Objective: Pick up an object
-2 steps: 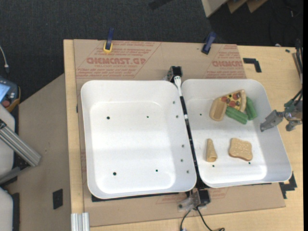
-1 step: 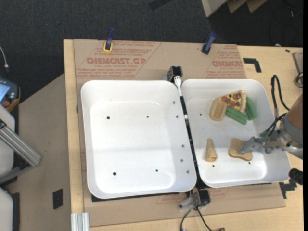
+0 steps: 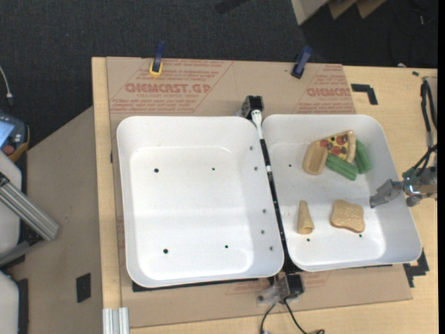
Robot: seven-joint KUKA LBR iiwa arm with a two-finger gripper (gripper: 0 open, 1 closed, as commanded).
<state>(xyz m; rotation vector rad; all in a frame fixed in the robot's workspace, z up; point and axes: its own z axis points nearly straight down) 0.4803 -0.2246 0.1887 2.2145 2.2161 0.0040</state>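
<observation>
Two white bins sit side by side on a brown board, the left bin [image 3: 188, 200] bare apart from a few dark dots on its floor, the right bin [image 3: 327, 252] holding all the toy food. At the back of the right bin a pizza slice [image 3: 339, 145] lies touching a tan bread roll [image 3: 315, 158] on its left, and a green pod [image 3: 342, 168] lies just in front of them, with a second green piece [image 3: 362, 156] at the slice's right edge. Nearer the front, a cone [image 3: 305, 217] lies alone on the floor, tip toward the back, and a slice of toast [image 3: 347, 216] lies flat just to its right, apart from it. The gripper [image 3: 386, 193] comes in over the right rim of this bin, low at mid-height of the view, with a grey finger [image 3: 381, 196] pointing left toward the toast but clear of it; nothing sits at the fingers, and I cannot tell whether the jaws are apart or together. Two blue clamps [image 3: 158, 58] pin the board at the back edge, and a black clip [image 3: 252, 106] sits where the bins meet at the rear
</observation>
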